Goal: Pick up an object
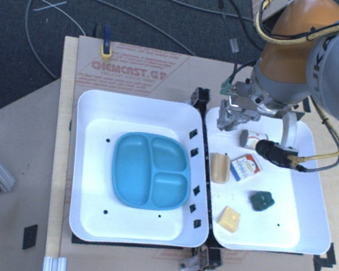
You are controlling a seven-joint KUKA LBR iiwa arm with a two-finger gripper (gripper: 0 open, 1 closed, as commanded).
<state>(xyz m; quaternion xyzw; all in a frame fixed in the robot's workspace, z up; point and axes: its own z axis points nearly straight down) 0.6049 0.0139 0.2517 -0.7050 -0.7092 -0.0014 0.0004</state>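
Note:
My gripper hangs over the far left corner of the right bin; it is open, with nothing between its fingers. Below it in that bin lie a tan cylinder by the left wall, a small white, blue and red box, and a small white and grey tube just right of the gripper. A dark green lump and a yellow block lie nearer the front.
The left bin holds a blue divided plate. A black divider with clips runs between the bins. A black cable connector hangs from the arm over the right bin's back. Cardboard lies behind the bins.

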